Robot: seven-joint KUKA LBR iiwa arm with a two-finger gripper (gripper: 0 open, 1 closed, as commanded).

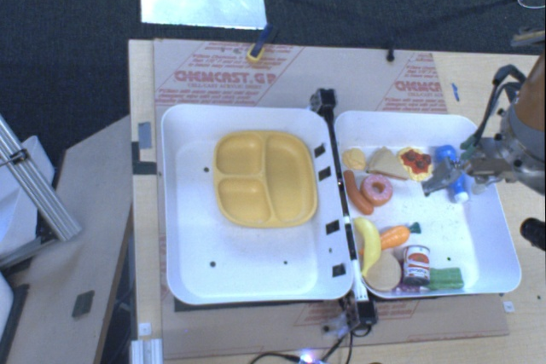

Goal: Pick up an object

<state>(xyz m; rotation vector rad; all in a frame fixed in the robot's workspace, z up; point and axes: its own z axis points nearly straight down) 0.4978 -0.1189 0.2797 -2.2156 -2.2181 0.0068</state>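
Observation:
The right bin (490, 247) holds several toy foods. Along its far side lie a yellow lump (353, 158), a tan wedge (389, 164) and a red pizza slice (416, 160). A pink donut (376, 189) and an orange hot dog (357, 193) sit below them. Near the front are a banana (368, 240), a carrot (395, 236), a tan bun (383, 273), a red-labelled can (415, 263) and a green block (446, 278). My gripper (453, 177) hangs low over the bin's right part, right beside a blue object (445, 154). A small blue-white piece (461, 194) shows just under it.
The left bin (183, 251) carries a yellow divided plate (264, 178). A black-clipped divider (334, 192) separates the bins. The arm (520, 145) enters from the right over the bin's rim. A yellow-tipped tool (258, 49) lies on the cardboard behind the bins.

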